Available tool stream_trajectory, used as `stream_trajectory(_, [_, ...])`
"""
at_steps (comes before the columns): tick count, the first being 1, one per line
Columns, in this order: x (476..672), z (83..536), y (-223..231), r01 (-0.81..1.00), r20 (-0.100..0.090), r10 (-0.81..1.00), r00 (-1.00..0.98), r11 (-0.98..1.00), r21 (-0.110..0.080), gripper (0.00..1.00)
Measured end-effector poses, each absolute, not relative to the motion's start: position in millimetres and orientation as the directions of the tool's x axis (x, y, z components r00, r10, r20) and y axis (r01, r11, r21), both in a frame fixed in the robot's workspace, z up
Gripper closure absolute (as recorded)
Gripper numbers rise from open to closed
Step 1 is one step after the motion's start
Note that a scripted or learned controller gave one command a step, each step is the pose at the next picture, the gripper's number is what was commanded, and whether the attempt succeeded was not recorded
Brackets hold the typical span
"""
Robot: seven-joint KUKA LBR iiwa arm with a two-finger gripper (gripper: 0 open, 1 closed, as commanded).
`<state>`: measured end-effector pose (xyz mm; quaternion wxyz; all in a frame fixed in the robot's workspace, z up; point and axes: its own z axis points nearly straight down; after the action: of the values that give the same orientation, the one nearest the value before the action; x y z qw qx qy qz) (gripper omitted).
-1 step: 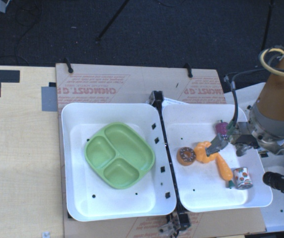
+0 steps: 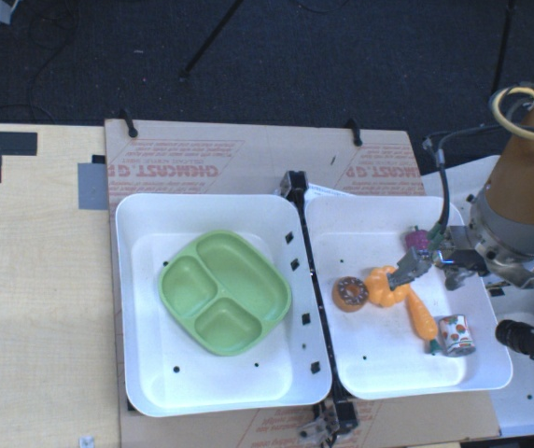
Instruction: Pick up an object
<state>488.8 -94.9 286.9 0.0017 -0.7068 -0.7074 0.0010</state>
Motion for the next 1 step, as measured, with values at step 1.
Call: stream_trajectory(1, [488.0, 223.6, -89.1, 1.000, 0.002, 1.000, 0.000, 0.000, -0.010, 0.00])
